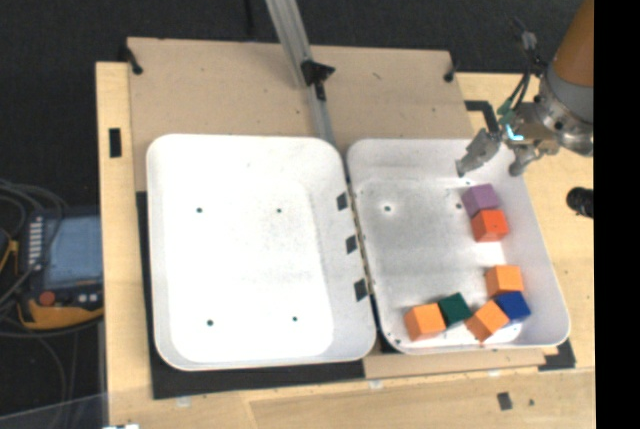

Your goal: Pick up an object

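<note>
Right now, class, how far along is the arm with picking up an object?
Nothing looks picked yet: the blocks, such as the purple block and the orange block, all lie in the right bin. In hand: the gripper hangs open above that bin's far edge, holding nothing. Left: descend, grasp, lift.

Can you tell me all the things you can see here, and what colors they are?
purple block: 1, purple, right bin, far side, touching the red-orange block
red-orange block: 1, red-orange, right bin, just nearer than the purple block
orange blocks: 3, orange, right bin, near end
green block: 1, dark green, right bin, between two orange blocks
blue block: 1, blue, right bin, near right corner
right bin: 1, white, right half of bench
left bin: 1, white, left half of bench
metal pole: 1, grey, behind the bins
handheld controller: 1, grey and orange, left of bench
pincer: 1, grey, open, above the right bin's far right corner, holding nothing
</note>
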You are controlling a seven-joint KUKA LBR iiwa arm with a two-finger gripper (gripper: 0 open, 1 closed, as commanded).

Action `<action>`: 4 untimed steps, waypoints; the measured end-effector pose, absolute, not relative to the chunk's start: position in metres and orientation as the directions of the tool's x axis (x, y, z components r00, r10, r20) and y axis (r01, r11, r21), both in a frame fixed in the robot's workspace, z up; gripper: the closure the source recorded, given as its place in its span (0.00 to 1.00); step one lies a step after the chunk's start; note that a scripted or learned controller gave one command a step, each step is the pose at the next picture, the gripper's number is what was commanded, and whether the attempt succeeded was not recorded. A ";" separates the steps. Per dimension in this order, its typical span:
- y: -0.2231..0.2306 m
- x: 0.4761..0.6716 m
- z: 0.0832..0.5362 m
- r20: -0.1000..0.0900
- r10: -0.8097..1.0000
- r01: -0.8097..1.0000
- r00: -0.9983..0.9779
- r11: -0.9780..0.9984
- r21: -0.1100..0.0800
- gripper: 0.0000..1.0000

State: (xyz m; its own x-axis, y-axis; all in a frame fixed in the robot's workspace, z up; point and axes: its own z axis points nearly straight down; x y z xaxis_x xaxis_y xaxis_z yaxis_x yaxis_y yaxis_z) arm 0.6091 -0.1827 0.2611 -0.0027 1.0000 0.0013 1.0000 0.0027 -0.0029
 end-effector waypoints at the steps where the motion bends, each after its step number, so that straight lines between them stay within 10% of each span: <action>1: -0.183 0.610 0.263 -0.001 1.000 1.000 -0.004 0.004 0.001 0.00; 4: -0.203 0.602 0.124 -0.009 1.000 1.000 0.002 -0.002 0.011 0.00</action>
